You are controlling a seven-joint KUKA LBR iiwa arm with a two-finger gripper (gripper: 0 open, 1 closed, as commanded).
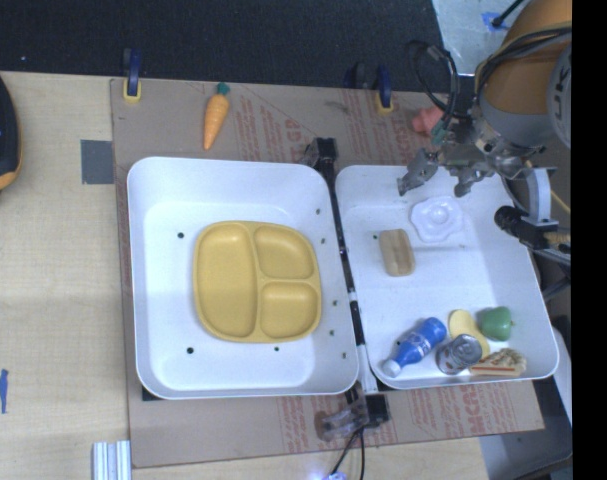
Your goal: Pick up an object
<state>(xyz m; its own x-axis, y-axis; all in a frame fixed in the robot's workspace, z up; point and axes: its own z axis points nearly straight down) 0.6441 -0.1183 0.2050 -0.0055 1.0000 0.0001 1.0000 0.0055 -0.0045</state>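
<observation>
Starting at the left bin (153, 268), I see a yellow plastic plate with three compartments (256, 280) lying in its middle. In the right bin (528, 278) lie a tan wooden block (395, 252) and a clear plastic lid (434, 218). My gripper (442, 180) hangs spread just above that lid, holding nothing.
</observation>
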